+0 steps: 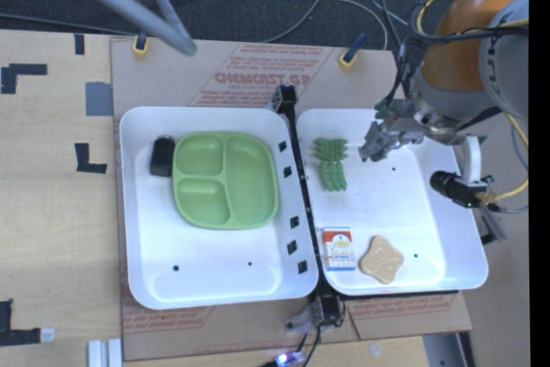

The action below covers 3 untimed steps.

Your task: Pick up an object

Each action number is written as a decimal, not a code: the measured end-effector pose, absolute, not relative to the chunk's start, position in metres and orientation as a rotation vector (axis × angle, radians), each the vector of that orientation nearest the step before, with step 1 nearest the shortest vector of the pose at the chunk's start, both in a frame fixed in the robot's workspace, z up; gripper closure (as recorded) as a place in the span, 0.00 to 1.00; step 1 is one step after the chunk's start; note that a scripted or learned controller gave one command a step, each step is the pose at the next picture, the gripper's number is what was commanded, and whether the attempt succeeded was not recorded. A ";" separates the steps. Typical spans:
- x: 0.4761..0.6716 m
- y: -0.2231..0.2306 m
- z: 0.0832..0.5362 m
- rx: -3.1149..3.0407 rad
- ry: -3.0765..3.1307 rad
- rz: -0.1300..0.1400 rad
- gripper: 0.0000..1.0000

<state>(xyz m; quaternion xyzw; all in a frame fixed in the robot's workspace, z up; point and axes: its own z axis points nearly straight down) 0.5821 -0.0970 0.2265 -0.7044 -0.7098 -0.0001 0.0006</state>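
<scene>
While gripper [375,143] hovers, state unclear, green toy [331,162] lies just left; carton [338,248], bread [381,259] nearer front.

My bins [146,211] looked smooth glossy white plastic; the green divided plate [227,180] matt plastic, on printed cardboard [258,73]

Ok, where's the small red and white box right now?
In the camera view, the red and white box lies near the front edge of the right bin, close to the divider, with the tan bread-shaped piece just to its right.
</scene>
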 end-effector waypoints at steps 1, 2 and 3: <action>0.601 -0.045 0.215 -2.213 -2.227 0.001 1.00; 0.618 0.007 0.227 -2.213 -2.229 -0.002 1.00; 0.639 0.056 0.235 -2.215 -2.228 -0.002 1.00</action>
